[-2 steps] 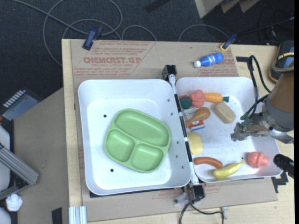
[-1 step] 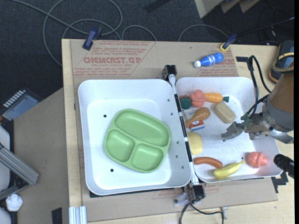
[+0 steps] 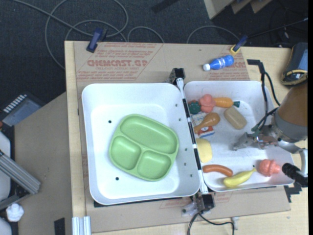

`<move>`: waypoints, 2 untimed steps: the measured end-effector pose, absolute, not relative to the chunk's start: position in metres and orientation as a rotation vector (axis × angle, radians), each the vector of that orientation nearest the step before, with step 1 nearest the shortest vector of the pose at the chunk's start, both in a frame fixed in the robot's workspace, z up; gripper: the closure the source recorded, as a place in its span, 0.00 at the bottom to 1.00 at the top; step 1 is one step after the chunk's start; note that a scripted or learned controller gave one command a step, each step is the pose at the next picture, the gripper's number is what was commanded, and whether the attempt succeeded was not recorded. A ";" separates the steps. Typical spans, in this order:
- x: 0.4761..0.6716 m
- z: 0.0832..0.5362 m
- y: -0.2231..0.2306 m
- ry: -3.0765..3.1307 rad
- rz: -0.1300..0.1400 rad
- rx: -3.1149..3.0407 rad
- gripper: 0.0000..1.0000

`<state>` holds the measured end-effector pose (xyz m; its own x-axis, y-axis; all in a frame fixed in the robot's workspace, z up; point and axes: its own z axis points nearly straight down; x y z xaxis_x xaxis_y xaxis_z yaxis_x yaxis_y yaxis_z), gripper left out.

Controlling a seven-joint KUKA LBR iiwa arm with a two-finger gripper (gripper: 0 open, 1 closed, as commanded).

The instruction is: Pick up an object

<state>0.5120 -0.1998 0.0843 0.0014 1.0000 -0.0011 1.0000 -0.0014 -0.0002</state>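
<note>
- over the right bin (image 3: 230,88) my pincer (image 3: 243,142) hangs low, reaching in from the right; its fingers look spread apart with nothing between them, pointing left over bare white floor near the middle of the bin.
- above my wrist the orange band (image 3: 295,107) sits at the right edge of the desk (image 3: 122,62).
- nearest to my pincer is a tan block (image 3: 234,118), up and to the left, apart from my fingers.
- beyond it, along the far side of the bin, lie a toy carrot (image 3: 224,102) and a pink piece (image 3: 206,101), with an orange piece (image 3: 209,120) just below them.
- by the left wall of the bin a pale yellow piece (image 3: 204,150) rests.
- along the near wall lie a reddish sausage (image 3: 217,169), a yellow banana (image 3: 238,178) and a pink round toy (image 3: 268,167); the banana's tip comes close to the pink round toy.
- the left bin (image 3: 98,94) carries a green divided tray (image 3: 143,147) with three hollows.
- on the desk behind the right bin a blue and white bottle (image 3: 219,63) lies on its side.
</note>
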 end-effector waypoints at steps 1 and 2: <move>0.648 0.084 -0.194 2.224 -0.001 2.222 0.00; 0.539 0.084 -0.219 2.232 0.004 2.225 0.00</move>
